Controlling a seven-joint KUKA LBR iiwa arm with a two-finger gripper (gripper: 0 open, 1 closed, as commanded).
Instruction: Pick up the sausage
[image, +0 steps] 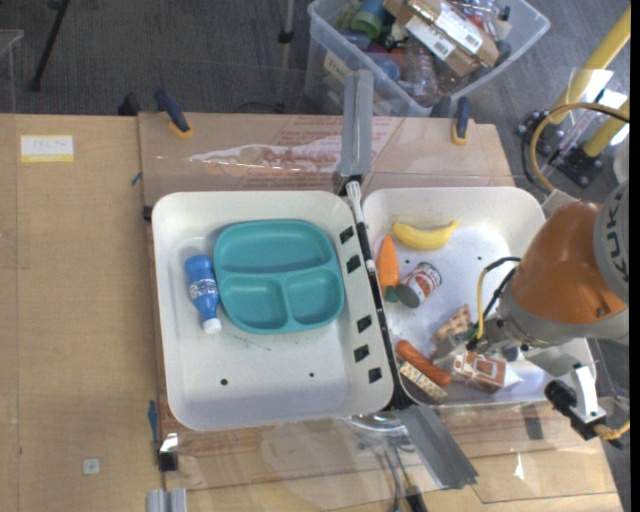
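Leftmost: left bin (180, 390), holding blue bottle (202, 291) and teal divided plate (277, 275). Next: right bin (520, 205), holding carrot (387, 263), banana (424, 234), can (423, 281). Sausage (423, 364): near front wall, close to divider, lying aslant. Gripper (478, 352): just right of sausage, among small packets; finger spread cannot be told. Advice: approach across sausage's short axis, clear of bin wall.

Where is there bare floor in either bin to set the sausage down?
Left bin: bare strip in front of the teal tray. Right bin: bare patch right of the banana. Crowded around the sausage, can and carrot.
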